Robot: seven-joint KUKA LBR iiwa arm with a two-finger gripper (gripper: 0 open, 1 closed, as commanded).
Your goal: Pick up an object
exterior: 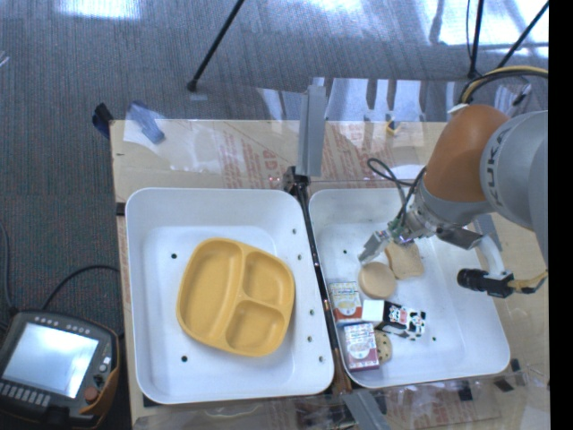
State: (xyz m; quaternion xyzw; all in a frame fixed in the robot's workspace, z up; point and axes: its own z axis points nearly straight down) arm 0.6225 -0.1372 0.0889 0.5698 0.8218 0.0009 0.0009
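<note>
Gripper (pixel 387 240), at the right bin's (pixel 466 348) centre right of frame, hovers just above tan bread-like pieces (pixel 390 272), its grip state impossible to tell, so judging from this nothing is lifted yet and the pick remains undone.

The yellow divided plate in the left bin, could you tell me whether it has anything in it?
Empty. The yellow plate lies flat in the left bin, and all three compartments show bare yellow.

Flat tan toy bread pieces (pixel 377 280), small cartons (pixel 345 300) and a cow (pixel 405 319) lie clustered in the right bin (pixel 474 352).
</note>
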